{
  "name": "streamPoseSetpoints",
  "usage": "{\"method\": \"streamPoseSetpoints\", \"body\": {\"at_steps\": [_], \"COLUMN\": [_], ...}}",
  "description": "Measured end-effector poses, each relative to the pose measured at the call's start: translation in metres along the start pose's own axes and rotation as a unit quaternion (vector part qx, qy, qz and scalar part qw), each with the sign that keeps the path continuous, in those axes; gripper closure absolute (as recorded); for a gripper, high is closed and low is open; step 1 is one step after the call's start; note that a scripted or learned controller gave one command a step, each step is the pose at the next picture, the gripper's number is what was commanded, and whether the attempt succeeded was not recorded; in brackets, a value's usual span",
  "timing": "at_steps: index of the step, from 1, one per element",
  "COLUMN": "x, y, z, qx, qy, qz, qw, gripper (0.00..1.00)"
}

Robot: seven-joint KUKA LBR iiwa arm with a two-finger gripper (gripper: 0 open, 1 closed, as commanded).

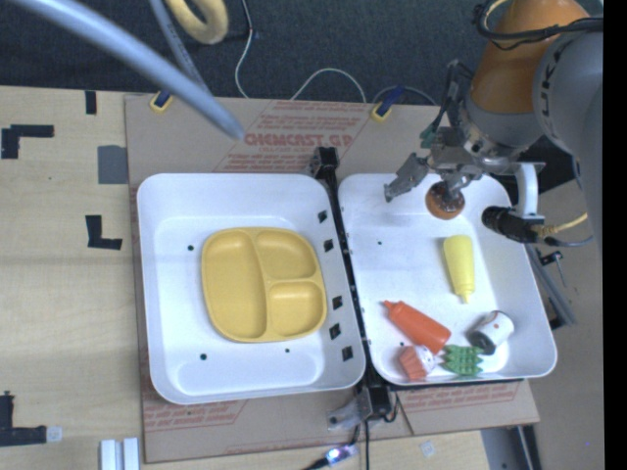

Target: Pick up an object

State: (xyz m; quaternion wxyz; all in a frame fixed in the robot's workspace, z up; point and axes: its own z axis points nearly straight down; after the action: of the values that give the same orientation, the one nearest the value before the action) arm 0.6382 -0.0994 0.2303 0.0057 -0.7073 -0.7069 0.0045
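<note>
The gripper [443,196] hangs over the far end of the right bin [392,253], its fingers just above a small brown round object [446,203]; whether they grip it, I cannot tell. Nearer than that object lie a yellow bottle [459,266], an orange bottle [415,324] and a green toy [461,361]

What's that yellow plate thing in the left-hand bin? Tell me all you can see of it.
The yellow plate is a divided tray with rounded corners, looking like smooth plastic. Raised ridges split it into three sections: one long section on its left and two smaller ones on its right. It lies flat, face up, turned slightly askew, near the middle of the left bin, resting on the bin's white floor. Nothing sits in it and nothing else touches it.
</note>
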Motion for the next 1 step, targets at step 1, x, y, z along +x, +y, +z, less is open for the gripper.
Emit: {"method": "streamPoseSetpoints", "body": {"at_steps": [1], "x": [0.0002], "y": [0.0025], "z": [-0.0074], "qx": [-0.007], "qy": [-0.001], "qz": [-0.001], "qw": [1.0], "gripper": [0.0]}}
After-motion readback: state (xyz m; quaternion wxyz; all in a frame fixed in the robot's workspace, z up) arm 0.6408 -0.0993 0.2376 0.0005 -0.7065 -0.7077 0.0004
